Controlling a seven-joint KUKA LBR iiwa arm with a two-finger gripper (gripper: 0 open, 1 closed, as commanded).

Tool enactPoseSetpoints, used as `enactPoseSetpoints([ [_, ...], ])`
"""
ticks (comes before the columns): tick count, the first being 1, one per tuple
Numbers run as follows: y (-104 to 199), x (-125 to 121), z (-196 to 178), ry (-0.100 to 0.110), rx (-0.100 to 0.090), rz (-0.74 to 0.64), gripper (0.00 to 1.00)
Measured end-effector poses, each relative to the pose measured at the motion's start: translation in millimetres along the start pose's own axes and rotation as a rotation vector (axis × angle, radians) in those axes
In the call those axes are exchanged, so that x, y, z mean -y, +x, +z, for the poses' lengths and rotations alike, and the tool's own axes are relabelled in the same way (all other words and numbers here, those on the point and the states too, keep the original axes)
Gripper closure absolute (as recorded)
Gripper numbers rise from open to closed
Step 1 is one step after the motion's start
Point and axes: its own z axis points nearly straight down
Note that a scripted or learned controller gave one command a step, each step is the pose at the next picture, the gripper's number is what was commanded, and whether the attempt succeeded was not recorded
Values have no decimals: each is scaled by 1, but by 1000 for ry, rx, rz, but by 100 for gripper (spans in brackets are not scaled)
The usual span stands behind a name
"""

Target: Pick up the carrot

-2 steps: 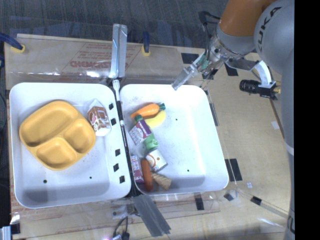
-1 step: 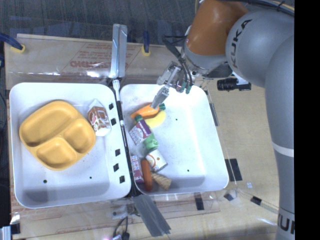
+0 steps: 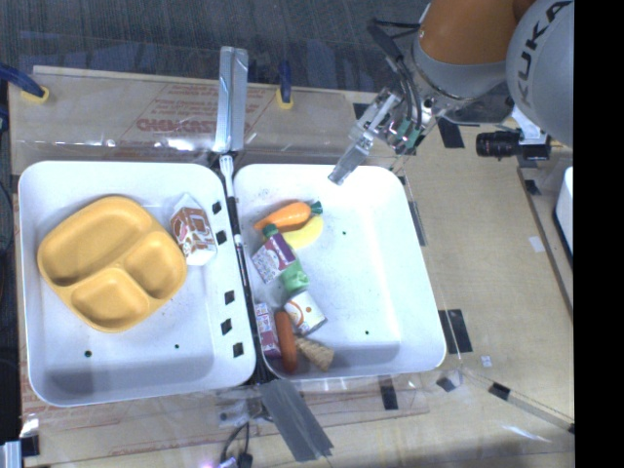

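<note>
1. Carrot (image 3: 285, 214) lies in the right bin (image 3: 390, 291), touching a yellow banana (image 3: 308, 230).
2. Gripper (image 3: 343, 170) hovers at the carrot's two o'clock, apart from it.
3. Finger state: cannot tell.

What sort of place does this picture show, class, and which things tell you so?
Probably a robotics lab test bench: a KUKA arm with its gripper above two white bins, which hold toy food like a carrot and a yellow tray.

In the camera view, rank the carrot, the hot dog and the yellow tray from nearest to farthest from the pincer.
1. Carrot, upper left of the right bin, just below-left of the pincer.
2. Hot dog, right bin's lower left corner.
3. Yellow tray, left bin.
</note>
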Motion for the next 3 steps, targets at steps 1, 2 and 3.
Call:
enactPoseSetpoints([
  [1,-2,-26,-6,-1,2,-498,0],
  [2,1,-25,-17,-1,1,-246,0],
  [3,-8,-9,-8,-1,-1,-706,0],
])
